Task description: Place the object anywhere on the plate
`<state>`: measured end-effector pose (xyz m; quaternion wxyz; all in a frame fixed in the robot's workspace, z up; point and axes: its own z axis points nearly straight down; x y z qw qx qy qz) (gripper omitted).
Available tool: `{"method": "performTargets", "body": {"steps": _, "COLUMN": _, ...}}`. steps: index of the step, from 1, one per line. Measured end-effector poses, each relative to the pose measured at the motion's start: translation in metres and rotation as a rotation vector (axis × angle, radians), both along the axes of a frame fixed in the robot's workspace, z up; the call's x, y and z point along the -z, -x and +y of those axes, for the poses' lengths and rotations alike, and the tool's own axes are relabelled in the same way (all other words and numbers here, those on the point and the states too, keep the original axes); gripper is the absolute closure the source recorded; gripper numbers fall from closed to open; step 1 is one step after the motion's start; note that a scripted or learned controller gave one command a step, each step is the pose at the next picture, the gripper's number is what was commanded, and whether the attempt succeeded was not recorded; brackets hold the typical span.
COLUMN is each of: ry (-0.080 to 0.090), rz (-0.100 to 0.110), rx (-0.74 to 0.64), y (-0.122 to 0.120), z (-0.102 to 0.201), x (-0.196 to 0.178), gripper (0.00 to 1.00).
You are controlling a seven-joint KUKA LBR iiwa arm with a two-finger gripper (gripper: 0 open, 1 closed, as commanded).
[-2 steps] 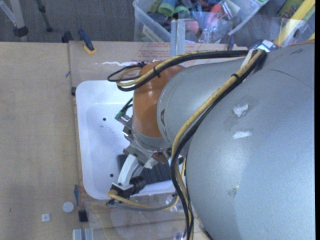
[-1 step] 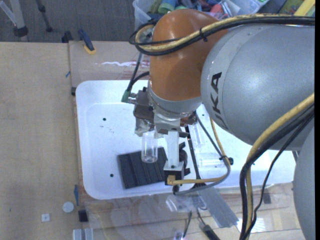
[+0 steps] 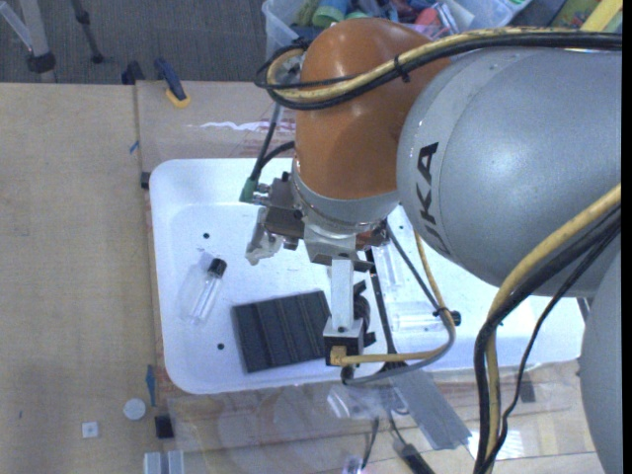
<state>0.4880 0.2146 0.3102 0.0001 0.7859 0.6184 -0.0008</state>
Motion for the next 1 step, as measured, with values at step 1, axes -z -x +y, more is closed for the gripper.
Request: {"method": "performTargets", "body": {"steps": 1, "ry": 0.001, "rz": 0.004, "rx": 0.138, "y": 0.0094, "z": 0.0093, "x": 0.0678, "gripper": 0.0}}
